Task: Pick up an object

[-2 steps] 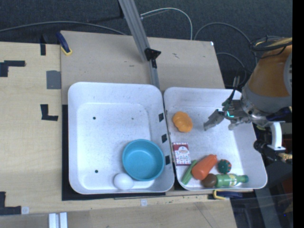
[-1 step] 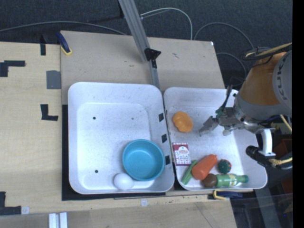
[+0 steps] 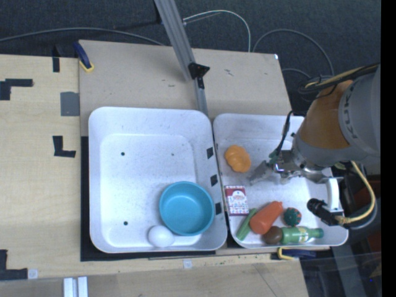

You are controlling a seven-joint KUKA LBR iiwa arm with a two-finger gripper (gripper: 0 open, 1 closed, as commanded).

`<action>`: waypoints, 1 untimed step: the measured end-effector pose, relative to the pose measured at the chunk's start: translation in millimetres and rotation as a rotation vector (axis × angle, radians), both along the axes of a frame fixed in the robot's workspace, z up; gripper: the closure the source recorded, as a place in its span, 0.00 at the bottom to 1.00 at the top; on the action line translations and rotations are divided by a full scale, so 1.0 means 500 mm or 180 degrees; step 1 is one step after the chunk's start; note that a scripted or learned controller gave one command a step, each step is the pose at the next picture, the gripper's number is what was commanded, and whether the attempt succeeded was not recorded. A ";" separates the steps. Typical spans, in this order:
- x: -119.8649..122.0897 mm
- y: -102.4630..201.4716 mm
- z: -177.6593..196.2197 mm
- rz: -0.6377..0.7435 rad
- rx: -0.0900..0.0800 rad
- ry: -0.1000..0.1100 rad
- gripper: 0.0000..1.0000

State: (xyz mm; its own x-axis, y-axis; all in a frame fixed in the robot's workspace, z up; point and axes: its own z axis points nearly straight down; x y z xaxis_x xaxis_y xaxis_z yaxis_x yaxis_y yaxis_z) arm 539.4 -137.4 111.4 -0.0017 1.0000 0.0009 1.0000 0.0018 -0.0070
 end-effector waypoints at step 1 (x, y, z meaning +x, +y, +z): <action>0.000 0.000 -0.045 -0.0002 -0.0007 -0.0019 0.00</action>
